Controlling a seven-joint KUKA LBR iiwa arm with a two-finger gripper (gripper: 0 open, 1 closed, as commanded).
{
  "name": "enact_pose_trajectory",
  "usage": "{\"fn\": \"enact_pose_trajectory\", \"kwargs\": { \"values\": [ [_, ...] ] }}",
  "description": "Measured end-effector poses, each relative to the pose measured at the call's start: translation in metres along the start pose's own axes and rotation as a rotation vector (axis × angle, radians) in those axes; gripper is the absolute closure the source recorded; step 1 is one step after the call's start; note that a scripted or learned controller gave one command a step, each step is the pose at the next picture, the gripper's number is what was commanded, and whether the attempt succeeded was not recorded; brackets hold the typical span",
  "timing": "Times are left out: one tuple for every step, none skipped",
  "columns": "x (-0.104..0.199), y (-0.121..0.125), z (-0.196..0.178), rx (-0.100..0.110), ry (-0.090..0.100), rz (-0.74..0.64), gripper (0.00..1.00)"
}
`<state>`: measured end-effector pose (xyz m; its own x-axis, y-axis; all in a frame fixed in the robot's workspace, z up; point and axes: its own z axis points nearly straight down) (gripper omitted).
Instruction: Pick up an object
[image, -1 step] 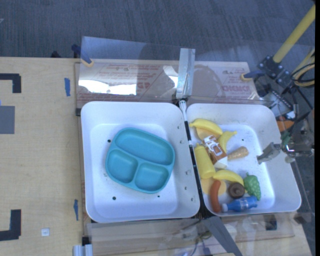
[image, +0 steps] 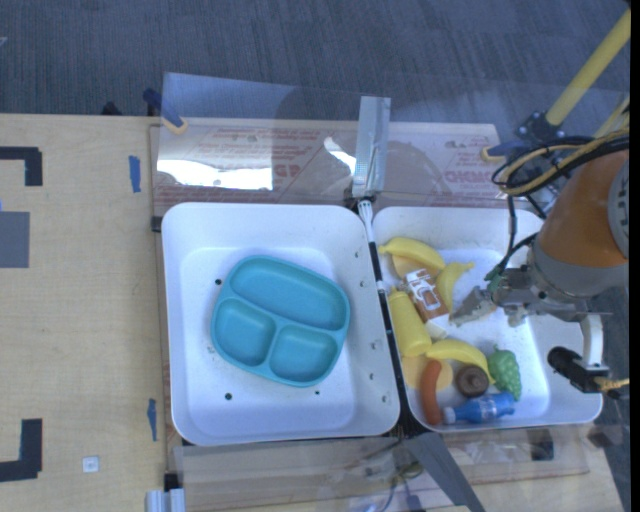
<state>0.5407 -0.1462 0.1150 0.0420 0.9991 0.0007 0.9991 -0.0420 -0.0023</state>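
The right bin holds a pile of toy food. A yellow banana lies at the back, with a smaller yellow piece beside it. An orange-and-white packet rests on a yellow bottle. Toward the front are a second banana, an orange sausage, a brown donut, a green vegetable and a blue bottle. My gripper hangs low over the bin's middle, just right of the packet and above the second banana. I see nothing in it.
The left bin holds a blue divided plate. A metal divider post and clear plastic sheets stand behind both bins. Yellow and black cables trail at the right, above the arm's orange band.
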Motion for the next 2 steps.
{"fn": "enact_pose_trajectory", "kwargs": {
  "values": [
    [0.002,0.019,-0.051,-0.007,-0.002,-0.024,0.00],
    [0.042,0.043,-0.002,-0.028,-0.005,-0.031,0.00]
  ]
}}
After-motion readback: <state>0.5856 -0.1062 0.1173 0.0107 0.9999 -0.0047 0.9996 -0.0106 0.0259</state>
